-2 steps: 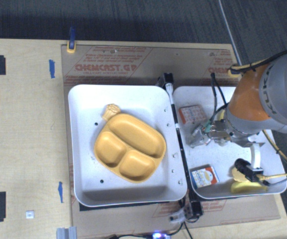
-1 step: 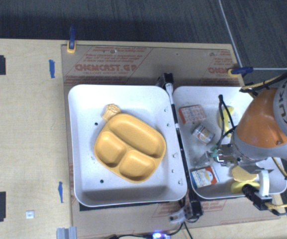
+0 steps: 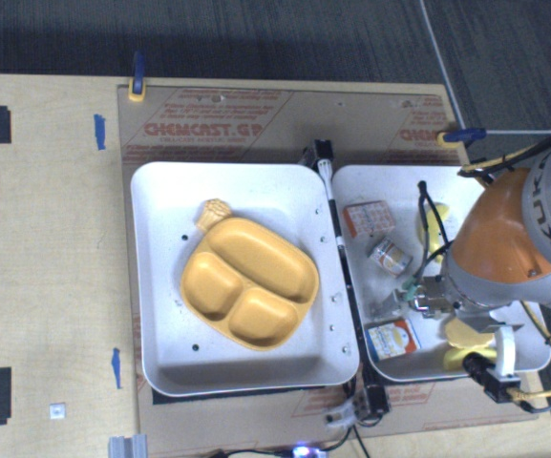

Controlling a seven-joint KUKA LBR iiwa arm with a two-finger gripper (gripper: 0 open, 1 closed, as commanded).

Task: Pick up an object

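The arm (image 3: pixel 504 246) fills the right of the frame, over the right bin (image 3: pixel 351 181). At centre, the left bin (image 3: pixel 151 256) holds a yellow sectioned tray (image 3: pixel 246 280). The gripper (image 3: pixel 426 299) hangs above a small carton (image 3: pixel 392 339), lower right; whether it is spread or closed I cannot tell. Best to descend straight, centred on the carton, clear of the foil-wrapped piece (image 3: pixel 387 255)

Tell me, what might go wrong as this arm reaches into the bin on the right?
The small items in the right bin lie close together: a card packet, a crumpled wrapper and yellow pieces. The arm could nudge one aside or catch two at once. It also hangs low over the bin, so it might bump the rim.
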